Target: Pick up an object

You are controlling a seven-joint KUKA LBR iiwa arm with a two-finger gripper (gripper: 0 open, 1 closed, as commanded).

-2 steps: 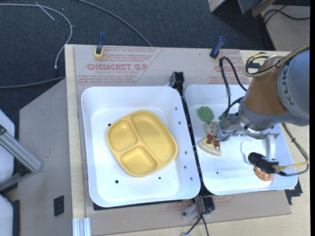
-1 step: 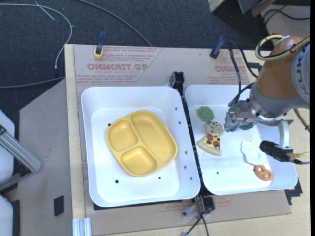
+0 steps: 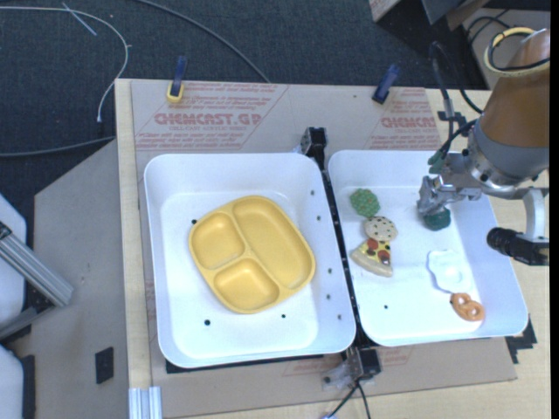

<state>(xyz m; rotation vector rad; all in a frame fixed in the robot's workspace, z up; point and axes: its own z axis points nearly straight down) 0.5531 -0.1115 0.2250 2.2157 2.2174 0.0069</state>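
My gripper (image 3: 431,202) hangs over the upper middle of the right bin (image 3: 410,330). A small dark teal object (image 3: 437,219) sits right beneath its tip, touching or nearly touching it; I cannot tell whether it is gripped. Left of it lie a green bumpy piece (image 3: 365,202), a speckled round cookie (image 3: 381,228) and a pizza slice (image 3: 373,257). A white flat piece (image 3: 445,271) and an orange pretzel (image 3: 467,307) lie nearer the front right.
The left bin (image 3: 162,260) holds a yellow divided plate (image 3: 251,253). The arm's grey and orange body (image 3: 515,120) looms over the right bin's far right corner. A black part (image 3: 517,244) juts over that bin's right rim. Blue clamps (image 3: 179,75) stand at the board's back edge.
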